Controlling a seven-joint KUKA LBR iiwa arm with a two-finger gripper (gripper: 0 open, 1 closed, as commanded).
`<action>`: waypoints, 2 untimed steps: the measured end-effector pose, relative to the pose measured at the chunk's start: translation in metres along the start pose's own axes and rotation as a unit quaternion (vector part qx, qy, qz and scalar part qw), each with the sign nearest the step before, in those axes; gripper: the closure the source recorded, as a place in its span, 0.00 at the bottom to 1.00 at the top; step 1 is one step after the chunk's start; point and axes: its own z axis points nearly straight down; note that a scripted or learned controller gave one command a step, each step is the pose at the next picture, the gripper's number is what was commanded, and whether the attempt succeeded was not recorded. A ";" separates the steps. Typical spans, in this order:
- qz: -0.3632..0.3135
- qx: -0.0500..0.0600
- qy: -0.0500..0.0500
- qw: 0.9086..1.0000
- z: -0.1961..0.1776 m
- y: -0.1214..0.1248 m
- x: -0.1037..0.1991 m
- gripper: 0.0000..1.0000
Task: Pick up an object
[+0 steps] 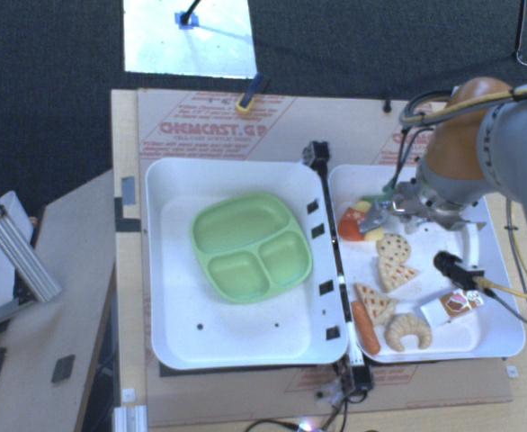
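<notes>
I reach in over the right of two shallow white plastic bins (506,331), my grey arm with its orange band (466,142) coming from the right, and my two-finger gripper (377,219) hangs low near this bin's upper left corner. Whether it is spread or closed I cannot tell, since the wrist and its cabling cover the tips from above, and I see nothing that I could call held.

Right at my tips lies a small cluster of toy food: a red, rounded tomato-like piece (350,229) with a yellow piece (362,208) just behind it. I judge this the likeliest thing to pick. It lies just to the left of my tips, towards the black divider (328,241) between the bins, so the coming move is a short shift left and down rather than a reach. The red piece looks round, with no clear long axis to line up on.

Further down the bin lie a dotted cracker-like wedge (393,261), a pizza-slice wedge (374,301), an orange carrot-like stick (365,326) and a tan croissant (408,330), all well apart from me. The left bin (183,331) bears a pale green divided plastic tray (250,246)
</notes>
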 end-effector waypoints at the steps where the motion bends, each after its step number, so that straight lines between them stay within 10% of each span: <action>1: 0.000 -0.004 -0.001 1.000 0.027 0.002 0.000 0.00; 2: 0.000 -0.005 -0.001 1.000 0.015 0.003 0.000 1.00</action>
